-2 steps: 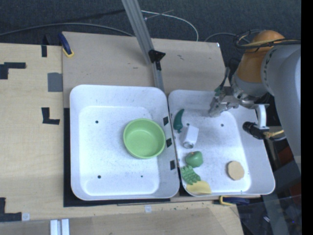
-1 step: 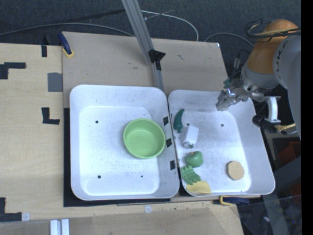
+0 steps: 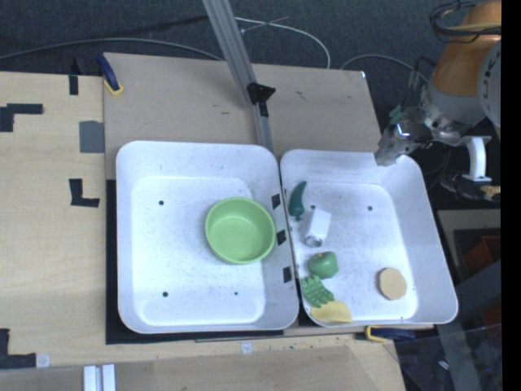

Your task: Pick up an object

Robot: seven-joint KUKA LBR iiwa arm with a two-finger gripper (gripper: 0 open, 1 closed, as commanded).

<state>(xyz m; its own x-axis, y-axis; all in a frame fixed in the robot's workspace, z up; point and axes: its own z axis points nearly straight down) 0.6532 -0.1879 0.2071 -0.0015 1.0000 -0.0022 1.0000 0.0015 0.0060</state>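
A wooden bench [image 3: 203, 104] bears two bins; the gripper [image 3: 389, 151] hovers over the right bin's [image 3: 423, 218] far corner (finger state: cannot tell), its objects lying well below-left: cup [image 3: 317, 226], apple [image 3: 323, 264], disc [image 3: 391, 283].

floor [image 3: 342, 6]: dark grey carpet | bench [image 3: 187, 104]: tan wood | cables [image 3: 301, 35]: white

Even, soft overhead light with a cool cast. The white bins [image 3: 138, 218] look bright but not blown out; the bowl [image 3: 240, 230] casts a faint shadow. The picture is grainy and slightly soft, darker toward the top edge.
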